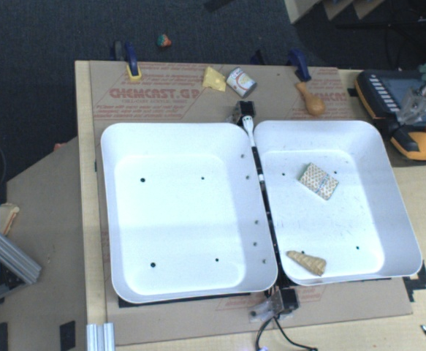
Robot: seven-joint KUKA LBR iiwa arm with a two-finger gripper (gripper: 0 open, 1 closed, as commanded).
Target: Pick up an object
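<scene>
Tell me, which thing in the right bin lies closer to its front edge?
The tan cone-shaped piece, right by the front wall. The patterned square packet sits farther back, near the middle.

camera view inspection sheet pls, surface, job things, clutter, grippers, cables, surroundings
surface: brown cardboard-covered bench bearing a left shallow white bin and a right shallow white bin, side by side, inner rims touching
job's things: patterned pale square packet near the middle of the right bin; tan cone-shaped piece lying near that bin's front rim
clutter: behind the bins, a yellow wedge-shaped block, a small white box, a tan wooden-looking peg; two blue clamps at the back edge
grippers: nothing seen
cables: black cable running off the front edge between the bins
surroundings: dark carpet floor; handheld pendant to the right
</scene>
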